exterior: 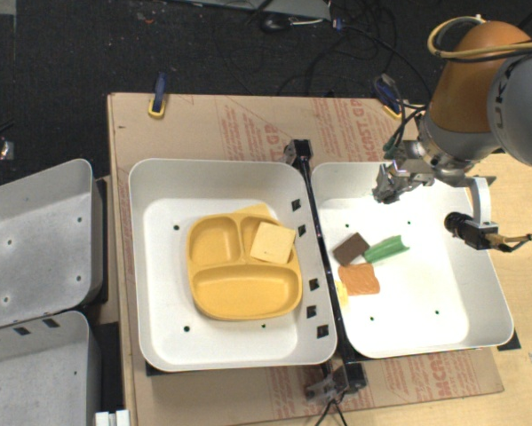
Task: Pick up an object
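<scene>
1. Cardboard sheeting (248, 122) covers the bench under both bins, and at its near edge we see a black clamp (337, 382) sitting where the two bins meet.

2. Over on the near left we have spare white trays (35, 238) lying off the cardboard, beside the dark floor.

3. Moving in, we're at the left bin (150, 327), and there's a yellow divided plate (243, 269) lying flat in its middle. A pale tan block (273, 242) rests on the plate's far right compartment, overhanging its rim a little.

4. Now the right bin (479, 327). Along its left side we pick out three small pieces bunched together: an orange block (360, 280) nearest us, a brown block (351, 248) just beyond it, and a green piece (386, 249) lying at a slant to the right of the brown one, touching it or close to it; we can't settle which.

5. Farther in, and here's the gripper (392, 183), hanging over the far left part of the right bin, above and beyond the three pieces and apart from all of them. We can't tell how it is set; it's too small and dark against the white, and we see nothing in its grasp.

6. Behind it, the grey arm (514, 105) with its orange band (474, 69) comes in from the far right, cables looping over it.

7. Farthest of all, we see a blue clamp (159, 96) on the cardboard's far left edge, another blue clamp (388, 91) on its far right, and dark carpet with cables beyond.
</scene>
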Available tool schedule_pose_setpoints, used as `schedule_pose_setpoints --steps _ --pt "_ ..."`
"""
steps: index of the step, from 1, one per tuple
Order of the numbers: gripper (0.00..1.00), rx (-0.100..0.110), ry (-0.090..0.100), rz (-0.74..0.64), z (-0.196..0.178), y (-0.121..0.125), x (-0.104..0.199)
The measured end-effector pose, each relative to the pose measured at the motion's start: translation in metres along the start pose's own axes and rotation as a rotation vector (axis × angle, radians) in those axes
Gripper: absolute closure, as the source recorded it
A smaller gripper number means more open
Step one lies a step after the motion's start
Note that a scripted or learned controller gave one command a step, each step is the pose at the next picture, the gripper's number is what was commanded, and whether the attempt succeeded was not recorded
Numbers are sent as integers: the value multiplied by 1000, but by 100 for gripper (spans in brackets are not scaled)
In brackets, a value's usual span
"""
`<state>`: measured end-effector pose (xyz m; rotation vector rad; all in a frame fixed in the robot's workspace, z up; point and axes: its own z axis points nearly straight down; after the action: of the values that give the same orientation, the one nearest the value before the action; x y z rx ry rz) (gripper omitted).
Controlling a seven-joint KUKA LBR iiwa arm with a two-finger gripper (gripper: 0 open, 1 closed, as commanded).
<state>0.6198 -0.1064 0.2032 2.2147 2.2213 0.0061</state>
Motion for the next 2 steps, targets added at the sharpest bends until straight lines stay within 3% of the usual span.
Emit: schedule_pose_setpoints --steps 1,2 --pt "100 -1 -1 0 -45 2 0" --pt "100 7 2 -4 -42 -13 47"
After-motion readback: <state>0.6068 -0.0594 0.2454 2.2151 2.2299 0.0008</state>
